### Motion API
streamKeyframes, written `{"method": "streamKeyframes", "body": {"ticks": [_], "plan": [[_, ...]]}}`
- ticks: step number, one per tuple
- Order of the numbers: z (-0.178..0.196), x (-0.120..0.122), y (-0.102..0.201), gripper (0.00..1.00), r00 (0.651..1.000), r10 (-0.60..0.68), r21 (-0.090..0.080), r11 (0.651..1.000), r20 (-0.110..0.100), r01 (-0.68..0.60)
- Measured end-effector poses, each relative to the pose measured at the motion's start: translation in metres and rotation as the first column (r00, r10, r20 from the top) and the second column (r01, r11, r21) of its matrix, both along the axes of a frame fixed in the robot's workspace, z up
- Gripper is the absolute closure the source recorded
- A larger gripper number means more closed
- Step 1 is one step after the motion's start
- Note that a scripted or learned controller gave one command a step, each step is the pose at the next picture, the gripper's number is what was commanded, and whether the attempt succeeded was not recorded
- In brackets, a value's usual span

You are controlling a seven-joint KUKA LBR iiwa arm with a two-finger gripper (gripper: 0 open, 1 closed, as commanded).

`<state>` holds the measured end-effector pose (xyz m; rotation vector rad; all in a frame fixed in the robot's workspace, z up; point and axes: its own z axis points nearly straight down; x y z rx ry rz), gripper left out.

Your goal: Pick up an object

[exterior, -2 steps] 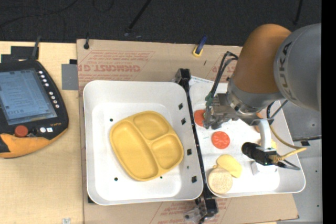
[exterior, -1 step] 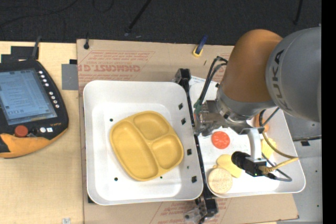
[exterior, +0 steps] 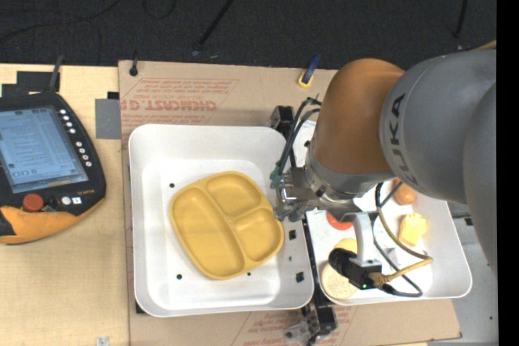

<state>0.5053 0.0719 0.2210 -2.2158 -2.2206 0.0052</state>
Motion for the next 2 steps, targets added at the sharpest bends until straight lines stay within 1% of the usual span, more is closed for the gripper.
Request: {"method": "streamKeyframes", "body": {"ticks": [1,2], "plan": [[0.017,0.007,-0.009,1.0,1.0,-0.002,-0.001,1.0,0.004,0.002],[-0.002,0.012,-0.012,1.0,1.0,-0.004,-0.002,1.0,-0.001,0.004]]}}
